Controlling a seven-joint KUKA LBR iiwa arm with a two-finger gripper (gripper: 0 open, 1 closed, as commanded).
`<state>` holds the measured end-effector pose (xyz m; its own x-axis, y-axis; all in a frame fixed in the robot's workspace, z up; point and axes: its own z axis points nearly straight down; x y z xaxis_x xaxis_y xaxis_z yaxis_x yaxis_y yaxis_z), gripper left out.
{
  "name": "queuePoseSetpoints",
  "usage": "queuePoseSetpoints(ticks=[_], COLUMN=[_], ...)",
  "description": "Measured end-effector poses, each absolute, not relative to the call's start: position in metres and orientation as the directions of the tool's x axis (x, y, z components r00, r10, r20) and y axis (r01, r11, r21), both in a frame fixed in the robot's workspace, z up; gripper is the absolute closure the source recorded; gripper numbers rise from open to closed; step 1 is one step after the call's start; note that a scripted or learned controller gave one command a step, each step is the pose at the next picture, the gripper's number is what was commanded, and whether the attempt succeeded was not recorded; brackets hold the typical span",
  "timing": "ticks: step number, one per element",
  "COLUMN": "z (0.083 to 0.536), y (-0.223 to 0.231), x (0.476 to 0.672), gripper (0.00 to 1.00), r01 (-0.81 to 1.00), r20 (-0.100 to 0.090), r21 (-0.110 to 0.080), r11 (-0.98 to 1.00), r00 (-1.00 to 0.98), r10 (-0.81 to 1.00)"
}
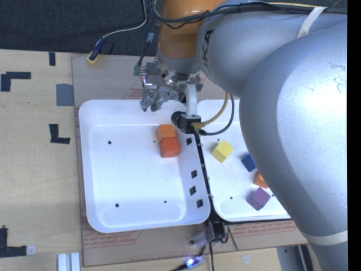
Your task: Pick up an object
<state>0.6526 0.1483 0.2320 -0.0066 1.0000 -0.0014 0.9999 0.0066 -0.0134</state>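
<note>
Two bins on your bench: left bin point(96, 168) and right bin point(237, 208), side by side. Your arm point(282, 66) comes in from the right and covers most of the right bin. Orange band point(183, 16) sits up top, wrist pointing down at the far edge of the left bin.

Gripper point(153, 101) hangs over the left bin's far rim. Can't tell if it's open or closed, too cluttered from this angle. Nothing visibly held.

Orange block point(167, 140) lies in the left bin, near the divider, just in front of the gripper and apart from it.

Right bin has a yellow block point(222, 151), a blue block point(248, 162), a purple block point(259, 198), plus an orange piece point(259, 179) half hidden under your arm.

Cable point(217, 130) loops from the wrist over the divider.
</note>
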Motion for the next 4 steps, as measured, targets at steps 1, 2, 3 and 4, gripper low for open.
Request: queuePoseSetpoints(ticks=[1, 2, 3, 4], z=[0.261, 0.266, 0.196, 0.205], y=[0.172, 0.171, 0.235, 0.234], x=[0.669, 0.669, 0.667, 0.668], gripper=[1.0, 1.0, 1.0, 1.0], r01=[1.0, 1.0, 1.0, 1.0], r20=[0.0, -0.002, -0.003, -0.003], r21=[-0.004, -0.011, -0.009, -0.012], r11=[0.003, 0.005, 0.004, 0.005], r00=[-0.003, -0.005, -0.004, -0.005], r10=[1.0, 1.0, 1.0, 1.0])
